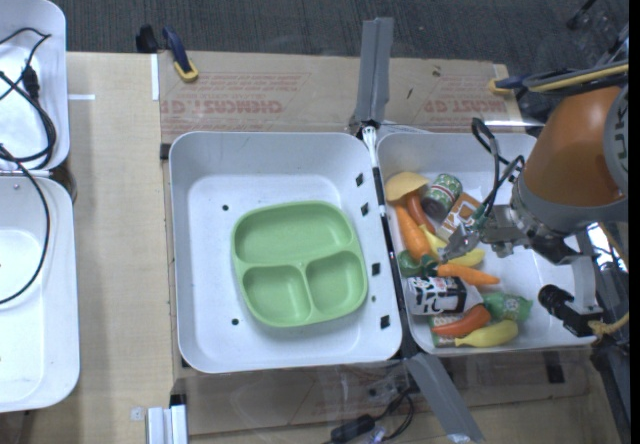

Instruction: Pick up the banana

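Because the banana lies along the near wall of the right bin, its long axis running left to right, we read the tool as sitting well up-bin from it, over the middle of the toy pile, so the coming move has to travel toward the near edge. We cannot tell what state the tool is in against the clutter. A carrot and a dark carton lie between tool and banana, a red-orange piece touches its left end and the wall hems it in, while the left bin's green plate stays well apart.
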`<act>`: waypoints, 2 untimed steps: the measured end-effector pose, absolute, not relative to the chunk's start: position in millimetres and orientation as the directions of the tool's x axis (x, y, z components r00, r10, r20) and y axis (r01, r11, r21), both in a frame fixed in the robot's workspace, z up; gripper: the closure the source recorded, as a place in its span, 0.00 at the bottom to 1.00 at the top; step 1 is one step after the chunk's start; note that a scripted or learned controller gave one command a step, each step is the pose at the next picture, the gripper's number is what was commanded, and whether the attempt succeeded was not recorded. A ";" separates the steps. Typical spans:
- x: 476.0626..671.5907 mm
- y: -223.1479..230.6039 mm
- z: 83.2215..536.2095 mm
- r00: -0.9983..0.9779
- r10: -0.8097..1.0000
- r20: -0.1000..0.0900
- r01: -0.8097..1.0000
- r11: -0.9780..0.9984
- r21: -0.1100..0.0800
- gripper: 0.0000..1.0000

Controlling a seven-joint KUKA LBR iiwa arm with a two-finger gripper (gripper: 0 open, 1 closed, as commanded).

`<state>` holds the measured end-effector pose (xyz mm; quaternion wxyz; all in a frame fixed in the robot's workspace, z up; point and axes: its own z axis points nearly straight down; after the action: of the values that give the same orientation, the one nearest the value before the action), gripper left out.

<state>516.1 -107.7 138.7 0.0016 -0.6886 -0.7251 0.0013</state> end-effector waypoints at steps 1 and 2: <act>513.6 -103.7 90.8 0.055 0.998 -0.001 0.998 -0.055 -0.003 0.00; 574.0 -137.4 91.4 -0.056 0.998 0.000 0.998 0.056 -0.001 0.00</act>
<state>574.0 -137.4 91.4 0.0001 -0.6869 -0.7267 0.0004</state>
